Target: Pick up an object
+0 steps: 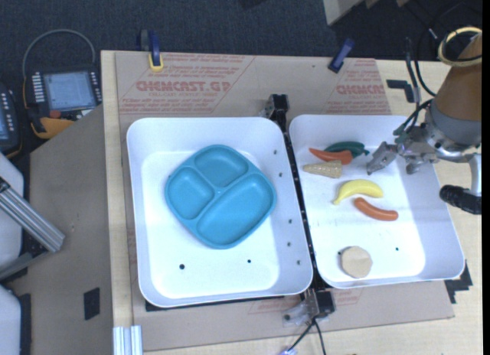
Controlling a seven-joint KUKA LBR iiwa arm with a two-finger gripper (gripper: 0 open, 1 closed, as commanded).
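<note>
The gripper (390, 156) hangs over the right bin (436, 265), fingers spread and holding nothing, so this looks like the approach before a grasp. Nearest is the banana (358, 190), lying mid-bin just left and below the fingers, its long axis roughly left-right, ends curving down. The next move probably calls for shifting over it, turning to straddle its width, then descending

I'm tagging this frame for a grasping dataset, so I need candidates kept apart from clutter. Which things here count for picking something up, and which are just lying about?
For the job:
gripper
banana
sausage
carrot
green pepper
pale corn piece
round tan piece
right bin

Lying about:
blue divided plate
left bin
handheld controller
</note>
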